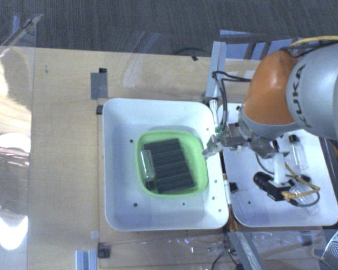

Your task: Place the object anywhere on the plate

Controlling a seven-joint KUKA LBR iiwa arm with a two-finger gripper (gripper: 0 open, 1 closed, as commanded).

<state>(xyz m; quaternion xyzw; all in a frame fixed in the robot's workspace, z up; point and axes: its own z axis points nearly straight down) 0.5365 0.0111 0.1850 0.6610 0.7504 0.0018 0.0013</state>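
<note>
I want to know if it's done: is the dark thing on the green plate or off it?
On it. The dark ridged object lies flat inside the green plate, within its rim, in the left white bin.

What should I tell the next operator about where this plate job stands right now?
Hand: at the green plate's right rim, over the left bin; finger state can't be made out.
Object: a dark ridged block lies flat on the plate, with a clear piece along its left side.
Done: block appears placed on the plate.
Left: confirm release and pull the arm clear.
</note>
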